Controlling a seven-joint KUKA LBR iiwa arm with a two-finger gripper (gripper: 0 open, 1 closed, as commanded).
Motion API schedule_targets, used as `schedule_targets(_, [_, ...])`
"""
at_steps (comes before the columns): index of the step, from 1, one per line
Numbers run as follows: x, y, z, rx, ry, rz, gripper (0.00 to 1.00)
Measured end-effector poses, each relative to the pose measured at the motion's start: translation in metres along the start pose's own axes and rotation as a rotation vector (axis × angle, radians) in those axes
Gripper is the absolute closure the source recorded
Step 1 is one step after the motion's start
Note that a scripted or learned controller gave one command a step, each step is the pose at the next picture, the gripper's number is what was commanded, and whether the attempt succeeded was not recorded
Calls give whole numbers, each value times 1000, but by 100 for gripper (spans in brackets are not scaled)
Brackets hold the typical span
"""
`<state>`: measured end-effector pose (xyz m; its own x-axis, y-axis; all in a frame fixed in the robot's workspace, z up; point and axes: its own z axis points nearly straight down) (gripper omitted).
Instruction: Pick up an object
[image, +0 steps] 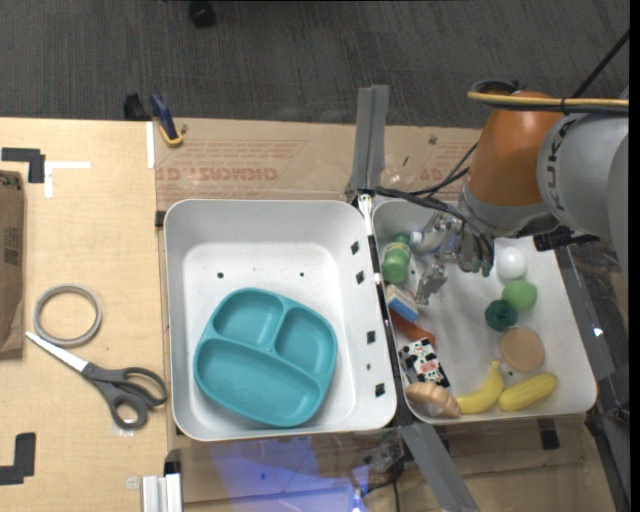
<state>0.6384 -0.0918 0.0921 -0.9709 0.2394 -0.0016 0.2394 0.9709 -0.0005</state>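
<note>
The right bin (570, 330) holds several small toys. Among them are a light green fruit (397, 263), a white ball (511, 263), a green ball (520, 294), a dark green ball (500, 317), a tan disc (522, 350), a banana (484, 392), a yellow piece (528, 391), a cow-patterned block (423, 361), an orange and blue piece (407, 308) and a tan lump (432, 401). My gripper (432, 272) hangs low over the upper left of this bin. It sits just right of the light green fruit and above the orange and blue piece. I see nothing held in it.
The left bin (190, 240) holds a teal divided plate (265, 357). Scissors (105, 380) and a tape roll (67, 313) lie on the bench to the left. A grey post (370, 140) rises behind the divide between the bins.
</note>
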Motion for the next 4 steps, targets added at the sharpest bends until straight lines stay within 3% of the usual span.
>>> schedule_targets(1, [39,-66,-8,0,0,173,0])
schedule_targets(2, [29,-32,0,0,-1,359,0])
schedule_targets(3, [-4,-4,3,9,17,528,0])
schedule_targets(4, [57,-21,0,1,1,683,0])
